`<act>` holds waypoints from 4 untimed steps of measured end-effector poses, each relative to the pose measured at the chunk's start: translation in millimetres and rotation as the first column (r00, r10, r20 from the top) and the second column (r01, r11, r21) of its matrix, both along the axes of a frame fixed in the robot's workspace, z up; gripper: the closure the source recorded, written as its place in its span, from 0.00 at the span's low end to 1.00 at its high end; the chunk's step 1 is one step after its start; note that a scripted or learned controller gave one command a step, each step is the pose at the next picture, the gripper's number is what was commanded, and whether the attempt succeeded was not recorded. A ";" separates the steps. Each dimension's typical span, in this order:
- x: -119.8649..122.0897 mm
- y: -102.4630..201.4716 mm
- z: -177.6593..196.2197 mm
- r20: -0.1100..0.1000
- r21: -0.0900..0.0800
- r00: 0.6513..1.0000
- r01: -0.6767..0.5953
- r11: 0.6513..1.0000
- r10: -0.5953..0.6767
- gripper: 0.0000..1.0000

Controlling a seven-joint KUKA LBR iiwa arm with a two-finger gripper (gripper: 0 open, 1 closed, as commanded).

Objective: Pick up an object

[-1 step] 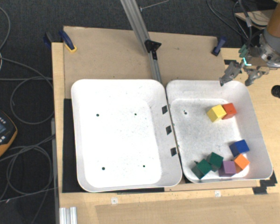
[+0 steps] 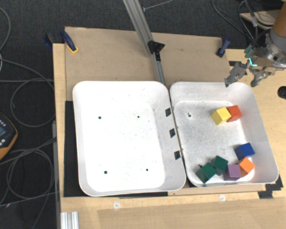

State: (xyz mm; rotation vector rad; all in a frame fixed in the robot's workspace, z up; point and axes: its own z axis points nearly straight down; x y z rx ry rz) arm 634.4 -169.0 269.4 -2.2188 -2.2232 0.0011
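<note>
The pincer (image 2: 243, 75) hangs above the far right corner of the right bin (image 2: 200, 92), at the end of the grey arm that reaches in from the right side of the camera view. Its two dark fingers (image 2: 234, 74) are spread apart with nothing between them, which suits a tool that has not yet gone down for a catch.

Below and in front of it, in the right bin, lie small coloured blocks, any of which could serve as the object to pick up. A yellow block (image 2: 221, 115) and a red block (image 2: 234, 112) sit touching one another nearest the pincer, in the far half of the bin. The rest crowd the near edge: a blue block (image 2: 244, 150), an orange block (image 2: 247, 165), a purple block (image 2: 234, 171) and two green blocks (image 2: 213, 168), pressed close together against the bin's wall. That crowding probably leaves little room for fingers, so the yellow and red pair looks like the easier target, though their contact may hinder a clean pinch.

The left bin (image 2: 86, 94) lies just beside the right one, their rims touching. A slanted metal pole (image 2: 142, 27) rises from the bench behind the bins.
</note>
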 end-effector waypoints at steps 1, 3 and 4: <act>5.0 6.6 -46.0 -0.004 0.001 1.000 0.000 1.000 0.000 0.00; 8.3 5.2 -133.5 -0.005 0.001 1.000 0.001 1.000 -0.001 0.00; 10.0 5.4 -118.7 0.003 0.000 1.000 0.001 1.000 -0.001 1.00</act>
